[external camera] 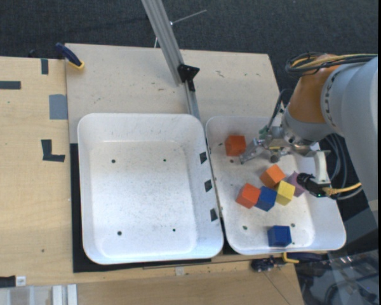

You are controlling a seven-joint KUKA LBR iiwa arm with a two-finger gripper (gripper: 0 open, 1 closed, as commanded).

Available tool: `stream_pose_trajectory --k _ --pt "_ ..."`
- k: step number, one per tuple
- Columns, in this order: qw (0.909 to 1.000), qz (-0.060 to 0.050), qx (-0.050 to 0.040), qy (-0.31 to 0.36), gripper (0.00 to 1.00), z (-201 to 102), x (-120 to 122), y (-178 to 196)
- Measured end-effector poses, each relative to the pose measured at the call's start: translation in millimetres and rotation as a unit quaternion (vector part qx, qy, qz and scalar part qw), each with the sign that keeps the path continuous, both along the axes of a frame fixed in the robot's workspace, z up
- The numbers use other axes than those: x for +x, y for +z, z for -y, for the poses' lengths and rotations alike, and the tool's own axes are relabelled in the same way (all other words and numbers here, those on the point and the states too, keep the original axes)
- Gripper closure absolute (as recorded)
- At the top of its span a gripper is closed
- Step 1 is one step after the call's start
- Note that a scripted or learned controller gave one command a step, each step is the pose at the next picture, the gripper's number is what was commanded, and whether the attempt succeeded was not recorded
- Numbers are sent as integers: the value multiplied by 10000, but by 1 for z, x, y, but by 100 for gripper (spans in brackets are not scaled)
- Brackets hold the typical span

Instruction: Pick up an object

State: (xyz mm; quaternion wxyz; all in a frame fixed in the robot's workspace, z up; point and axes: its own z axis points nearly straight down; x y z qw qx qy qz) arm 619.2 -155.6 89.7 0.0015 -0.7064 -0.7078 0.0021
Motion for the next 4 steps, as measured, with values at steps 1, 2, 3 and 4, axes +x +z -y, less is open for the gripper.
stream_pose_trajectory --k 1,2,3,4 --pt "10000 11 2 5 100 -1 1 12" --pt "10000 50 1 0 100 -8 3 73" --pt "10000 44 3 2 100 -16 6 119" --pt "10000 40 2 -1 100 -18 8 162"
